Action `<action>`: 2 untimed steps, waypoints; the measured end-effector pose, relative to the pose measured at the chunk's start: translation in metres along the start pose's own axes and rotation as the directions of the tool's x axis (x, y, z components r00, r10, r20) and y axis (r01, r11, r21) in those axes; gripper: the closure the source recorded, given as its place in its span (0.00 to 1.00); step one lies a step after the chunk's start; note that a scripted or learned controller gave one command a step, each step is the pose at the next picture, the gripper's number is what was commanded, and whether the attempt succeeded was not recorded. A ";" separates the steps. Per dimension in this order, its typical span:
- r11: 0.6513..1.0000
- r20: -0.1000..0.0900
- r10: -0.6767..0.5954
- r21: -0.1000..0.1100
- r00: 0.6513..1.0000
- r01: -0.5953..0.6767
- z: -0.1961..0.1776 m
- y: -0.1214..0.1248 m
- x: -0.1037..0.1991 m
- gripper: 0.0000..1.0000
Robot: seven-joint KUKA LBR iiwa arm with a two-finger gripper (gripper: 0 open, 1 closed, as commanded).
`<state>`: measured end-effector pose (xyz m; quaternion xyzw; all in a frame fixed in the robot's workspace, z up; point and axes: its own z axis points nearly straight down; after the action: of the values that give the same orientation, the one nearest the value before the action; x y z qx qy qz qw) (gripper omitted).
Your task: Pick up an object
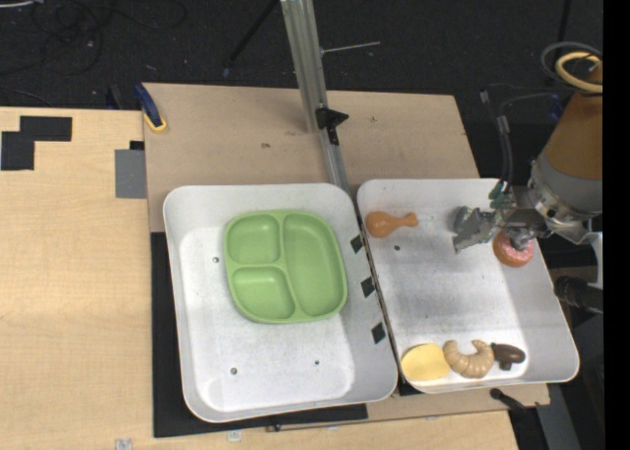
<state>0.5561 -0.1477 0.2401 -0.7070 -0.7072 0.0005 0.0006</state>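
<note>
From the overhead camera we see two white bins side by side on the bench (79,271). The left bin (197,359) carries a green divided plate (285,266). The right bin (443,300) holds the candidates for picking: an orange drumstick-shaped toy (389,224) at about eleven o'clock of that bin, a pink round piece (514,249) at about two o'clock, and along the six o'clock edge a yellow round piece (425,363), a tan curled toy (471,357) and a small dark brown piece (508,353), packed close together.

The arm comes in from three o'clock, and its claw (479,226) sits low over the right bin's upper part, just beside the pink piece. We cannot tell how wide its grasp stands, nor whether anything is between its tips; the grey metal blurs against the bin floor.

We judge the risks as follows. The pink piece lies close to the bin's wall, so a descent there could strike the rim or nudge the piece away. The three crowded items at six o'clock could be taken two at once, or pushed apart. The drumstick's rounded body may slip from a narrow grip.
</note>
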 end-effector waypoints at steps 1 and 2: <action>1.000 -0.002 0.000 0.008 1.000 0.000 0.064 -0.004 0.005 0.00; 1.000 -0.002 0.002 0.007 1.000 -0.002 0.117 -0.003 -0.005 0.00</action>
<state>0.5527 -0.1527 0.1234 -0.7076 -0.7066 0.0024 0.0037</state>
